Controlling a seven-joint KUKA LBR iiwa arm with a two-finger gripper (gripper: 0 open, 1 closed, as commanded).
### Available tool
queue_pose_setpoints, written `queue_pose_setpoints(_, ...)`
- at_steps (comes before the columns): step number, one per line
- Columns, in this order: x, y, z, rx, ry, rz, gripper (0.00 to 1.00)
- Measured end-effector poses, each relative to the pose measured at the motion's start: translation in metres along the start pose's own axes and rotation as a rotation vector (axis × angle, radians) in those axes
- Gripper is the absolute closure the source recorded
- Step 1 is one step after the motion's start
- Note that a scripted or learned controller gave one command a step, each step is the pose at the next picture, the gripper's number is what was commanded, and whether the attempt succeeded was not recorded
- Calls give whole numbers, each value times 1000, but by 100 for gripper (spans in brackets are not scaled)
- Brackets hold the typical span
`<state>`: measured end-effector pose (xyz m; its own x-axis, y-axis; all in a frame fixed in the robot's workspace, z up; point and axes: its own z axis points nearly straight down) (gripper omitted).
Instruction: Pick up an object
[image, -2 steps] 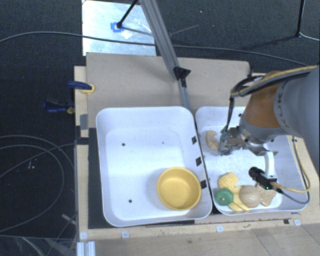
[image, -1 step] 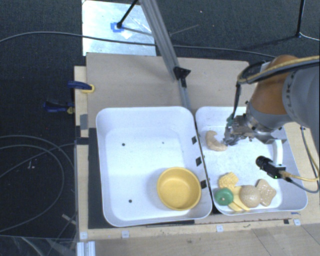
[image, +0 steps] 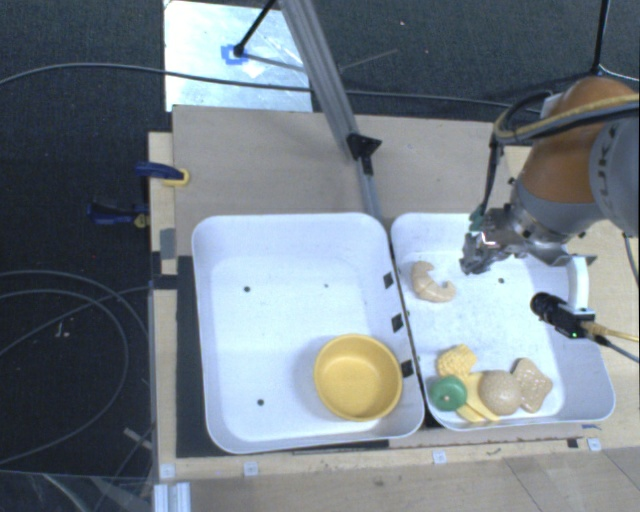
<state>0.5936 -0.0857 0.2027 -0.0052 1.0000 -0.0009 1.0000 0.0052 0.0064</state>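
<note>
1. Sitting nearest the camera, a round yellow plastic bowl (image: 358, 376) is resting in the left white bin (image: 250, 250).
2. Clustering in the right white bin's (image: 585, 395) front corner are a green disc (image: 447, 392), a yellow corn piece (image: 457, 360) and tan bread-like toys (image: 512, 388).
3. A pale beige croissant-shaped toy (image: 432, 283) is lying just left of the gripper (image: 478, 256), apart from it; I cannot tell how the gripper is set.

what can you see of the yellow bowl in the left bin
The yellow bowl is round, plain and matte, plastic by the look, with a thick rim and a slightly darker hollow. It stands upright, mouth up, with nothing visible inside. It sits on the floor of the left bin, in the near right corner, close to the wall that meets the right bin. Nothing else touches it; the gripper is over the other bin.
</note>
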Motion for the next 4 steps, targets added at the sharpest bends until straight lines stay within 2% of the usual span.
queue_pose_setpoints(2, 84, 46, -7, 2, 2, -4, 100)
queue_pose_setpoints(3, 129, 66, -26, 1, 3, -5, 100)
queue_pose_setpoints(4, 181, 91, -19, 2, 3, -4, 100)
